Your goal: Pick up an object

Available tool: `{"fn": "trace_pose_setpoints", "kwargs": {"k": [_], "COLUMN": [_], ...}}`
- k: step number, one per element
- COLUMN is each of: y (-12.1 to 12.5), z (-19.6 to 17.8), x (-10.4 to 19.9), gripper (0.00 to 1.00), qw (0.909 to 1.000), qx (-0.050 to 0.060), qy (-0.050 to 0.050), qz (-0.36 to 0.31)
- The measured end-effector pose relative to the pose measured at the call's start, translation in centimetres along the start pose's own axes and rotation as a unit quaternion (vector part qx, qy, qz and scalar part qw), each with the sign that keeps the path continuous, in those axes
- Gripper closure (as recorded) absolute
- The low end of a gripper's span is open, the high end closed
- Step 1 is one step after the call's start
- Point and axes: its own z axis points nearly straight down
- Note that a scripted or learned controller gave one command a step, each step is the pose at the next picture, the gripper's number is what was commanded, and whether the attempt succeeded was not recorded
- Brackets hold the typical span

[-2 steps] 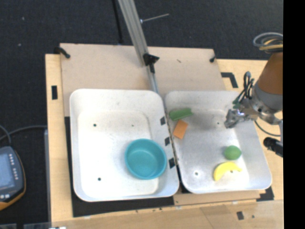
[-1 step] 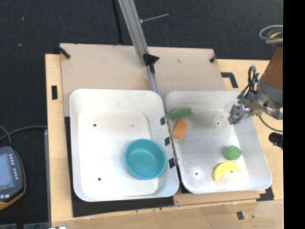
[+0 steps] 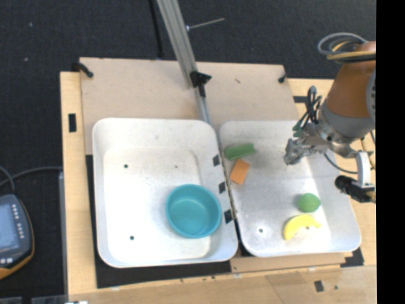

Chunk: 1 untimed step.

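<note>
In the right bin (image 3: 272, 242) lie a green oblong piece (image 3: 240, 150) and an orange block (image 3: 239, 171) near its left wall. A green ball (image 3: 309, 202) and a yellow banana-shaped toy (image 3: 300, 226) rest toward the front right. My gripper (image 3: 293, 152) hangs over the upper right part of this bin, to the right of the green oblong piece and above the ball. Nothing shows between its fingers.
A blue bowl (image 3: 193, 210) stands in the front right of the left bin (image 3: 126, 170). A slanted metal rail (image 3: 180, 40) runs from the top down to the gap between the bins. A handheld device (image 3: 12, 227) lies at the far left.
</note>
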Motion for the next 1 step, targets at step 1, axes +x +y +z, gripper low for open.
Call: {"fn": "trace_pose_setpoints", "kwargs": {"k": [1], "y": [-0.23], "z": [-1.47], "x": [5.49], "gripper": [1.0], "qw": [1.0], "qx": [0.0], "qy": [0.001], "qz": [-0.001]}}
